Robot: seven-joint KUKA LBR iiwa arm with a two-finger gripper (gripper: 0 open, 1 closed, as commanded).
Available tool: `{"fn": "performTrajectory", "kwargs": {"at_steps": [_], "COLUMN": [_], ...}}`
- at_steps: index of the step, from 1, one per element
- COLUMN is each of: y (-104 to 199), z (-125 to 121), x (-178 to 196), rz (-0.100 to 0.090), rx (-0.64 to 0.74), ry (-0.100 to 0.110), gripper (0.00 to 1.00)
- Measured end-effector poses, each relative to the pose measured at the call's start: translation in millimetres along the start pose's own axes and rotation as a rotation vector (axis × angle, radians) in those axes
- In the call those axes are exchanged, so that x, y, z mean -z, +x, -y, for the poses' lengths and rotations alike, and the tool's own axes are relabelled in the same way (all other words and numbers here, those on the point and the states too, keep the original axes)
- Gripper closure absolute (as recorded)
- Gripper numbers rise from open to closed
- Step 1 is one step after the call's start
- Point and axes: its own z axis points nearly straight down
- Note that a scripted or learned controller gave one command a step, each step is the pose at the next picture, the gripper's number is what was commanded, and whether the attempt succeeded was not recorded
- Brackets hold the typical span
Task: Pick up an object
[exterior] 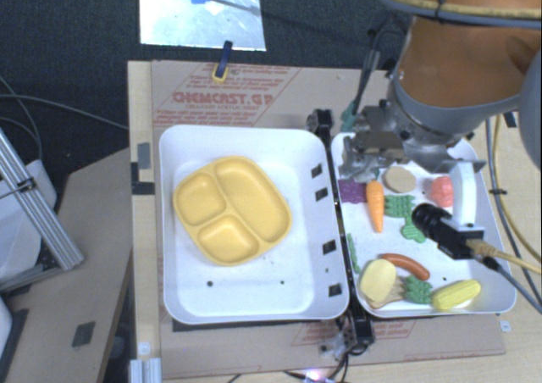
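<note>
A yellow divided plate (231,209) lies in the left white bin (182,288), on a brown printed board (246,95).

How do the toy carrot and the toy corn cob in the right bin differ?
The carrot is orange and tapered; the corn cob is yellow and blunt. The carrot lies near the bin's middle, the corn cob at its near edge. Both lie flat in one bin.
</note>
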Motion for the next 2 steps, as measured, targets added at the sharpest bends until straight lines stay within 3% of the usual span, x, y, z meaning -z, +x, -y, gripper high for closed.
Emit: {"fn": "performTrajectory", "kwargs": {"at_steps": [1,2], "y": [9,-1], "z": [-9,-1], "x": [5,-14], "rz": [0.002,0.002], "rx": [-0.003,-0.009], "ry": [0.002,0.004], "gripper": [1.00,1.00]}}
